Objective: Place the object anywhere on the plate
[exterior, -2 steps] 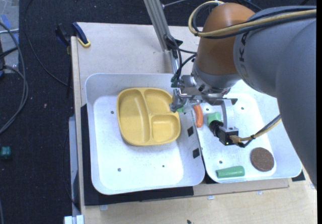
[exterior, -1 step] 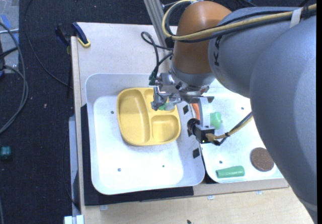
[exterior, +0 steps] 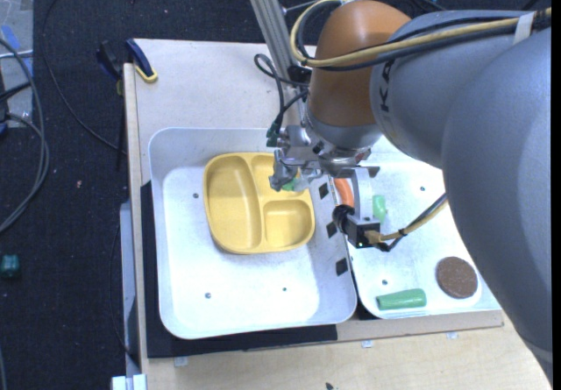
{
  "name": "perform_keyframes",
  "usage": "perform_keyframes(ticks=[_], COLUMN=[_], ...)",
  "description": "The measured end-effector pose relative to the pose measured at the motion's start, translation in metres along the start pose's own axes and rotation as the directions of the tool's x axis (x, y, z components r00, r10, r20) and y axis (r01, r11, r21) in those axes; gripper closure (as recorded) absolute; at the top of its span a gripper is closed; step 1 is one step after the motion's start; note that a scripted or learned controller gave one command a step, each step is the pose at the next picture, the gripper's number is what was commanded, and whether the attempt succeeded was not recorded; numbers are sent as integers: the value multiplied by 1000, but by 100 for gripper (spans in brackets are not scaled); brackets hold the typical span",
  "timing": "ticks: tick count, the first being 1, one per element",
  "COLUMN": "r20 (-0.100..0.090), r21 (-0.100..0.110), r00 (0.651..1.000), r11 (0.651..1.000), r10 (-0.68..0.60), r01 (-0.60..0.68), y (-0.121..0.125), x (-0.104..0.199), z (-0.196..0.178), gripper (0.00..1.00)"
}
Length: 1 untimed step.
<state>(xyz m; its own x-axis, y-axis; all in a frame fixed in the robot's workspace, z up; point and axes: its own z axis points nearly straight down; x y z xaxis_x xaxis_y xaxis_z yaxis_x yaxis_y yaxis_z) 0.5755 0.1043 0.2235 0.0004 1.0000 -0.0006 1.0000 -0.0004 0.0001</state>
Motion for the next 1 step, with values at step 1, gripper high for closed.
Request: perform_keyframes(ticks=[1], r20=[0], r21=[0], r00=[1000], r11=[1000], r10=[0], r01=[0], y=[0], x=[0], z=[0], gripper=[0])
